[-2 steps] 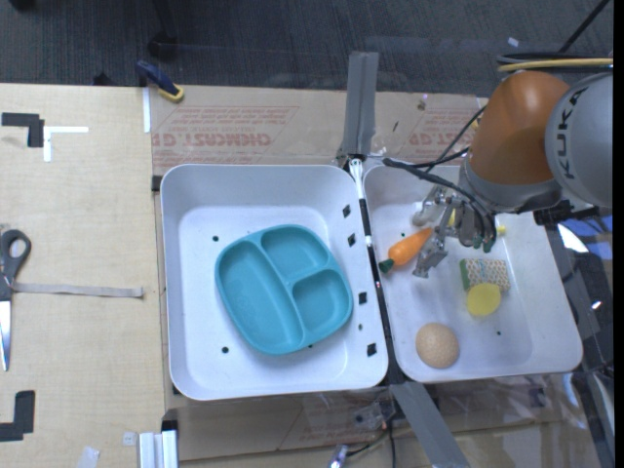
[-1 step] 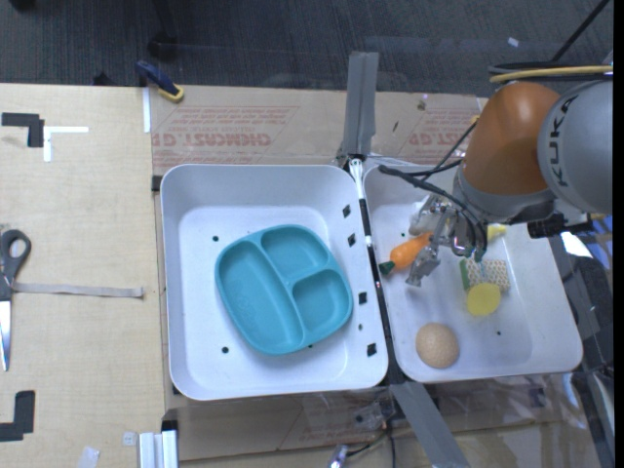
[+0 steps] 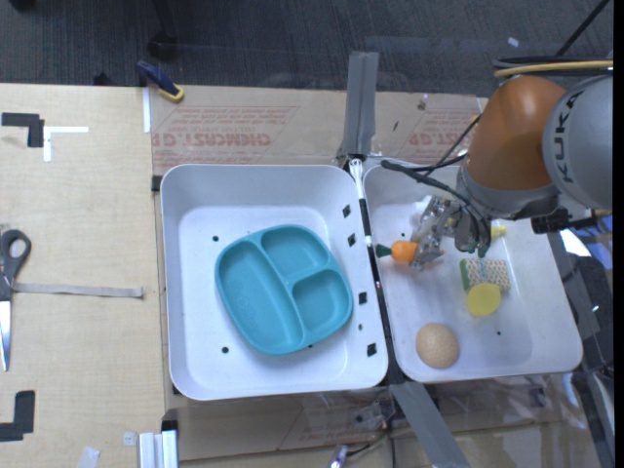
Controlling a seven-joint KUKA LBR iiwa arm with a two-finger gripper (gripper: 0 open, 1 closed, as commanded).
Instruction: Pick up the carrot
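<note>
The carrot [image 3: 402, 253], judged light and stiff, was seen touching the end effector [image 3: 426, 249], whose grip state could not be told.

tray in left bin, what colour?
Teal-blue tray, three compartments; camera view.

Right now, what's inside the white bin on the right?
The right bin holds a carrot, a yellow corn cob and a beige egg-like ball. The arm covers its far corner.
</note>
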